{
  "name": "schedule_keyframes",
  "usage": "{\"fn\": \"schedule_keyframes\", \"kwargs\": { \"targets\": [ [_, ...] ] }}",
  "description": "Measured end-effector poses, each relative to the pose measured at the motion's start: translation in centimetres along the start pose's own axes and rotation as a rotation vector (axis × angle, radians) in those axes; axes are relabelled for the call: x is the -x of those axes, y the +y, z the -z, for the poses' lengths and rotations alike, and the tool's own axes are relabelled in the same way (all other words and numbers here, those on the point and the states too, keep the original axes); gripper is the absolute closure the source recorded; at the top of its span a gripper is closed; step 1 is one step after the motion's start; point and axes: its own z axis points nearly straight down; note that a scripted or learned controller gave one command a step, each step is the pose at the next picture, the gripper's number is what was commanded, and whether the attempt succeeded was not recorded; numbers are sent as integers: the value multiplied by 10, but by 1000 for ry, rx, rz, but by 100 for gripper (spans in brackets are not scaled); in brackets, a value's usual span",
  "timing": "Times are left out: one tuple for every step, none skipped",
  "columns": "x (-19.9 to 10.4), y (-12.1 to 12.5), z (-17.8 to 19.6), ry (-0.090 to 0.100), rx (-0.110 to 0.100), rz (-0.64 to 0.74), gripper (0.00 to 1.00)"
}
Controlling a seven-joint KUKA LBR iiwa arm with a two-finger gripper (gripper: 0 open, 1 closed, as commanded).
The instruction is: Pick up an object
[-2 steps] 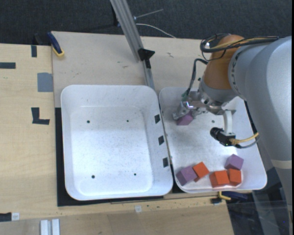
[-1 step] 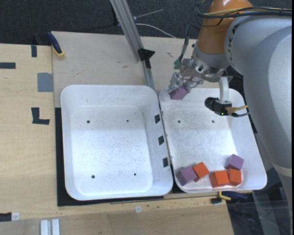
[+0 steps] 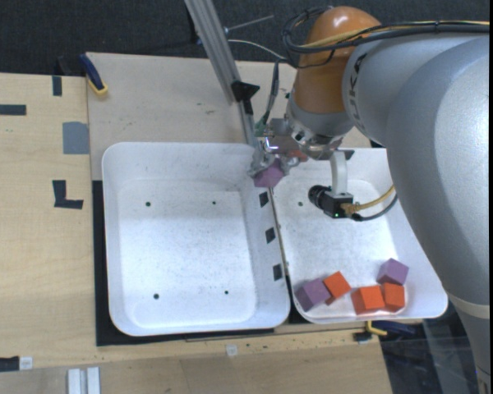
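Gripper [image 3: 269, 164] closed on a purple block [image 3: 269, 175], above the ridge between the two white bins; left bin [image 3: 123, 220] on a wooden bench [image 3: 33, 245]; right bin [image 3: 427, 298] has orange and purple blocks [image 3: 357, 292] near its front edge; dark floor behind.

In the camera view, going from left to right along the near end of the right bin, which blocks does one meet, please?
Purple block → orange block → larger orange block → purple block at the far right. A further orange piece beside the larger one overlaps it, so I leave it out.
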Motion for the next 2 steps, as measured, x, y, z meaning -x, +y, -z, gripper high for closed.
{"fn": "schedule_keyframes", "kwargs": {
  "targets": [
    [-4, -6, 102, -1, 11, -4, 100],
    [-43, 14, 8, -3, -4, -4, 100]
  ]
}}
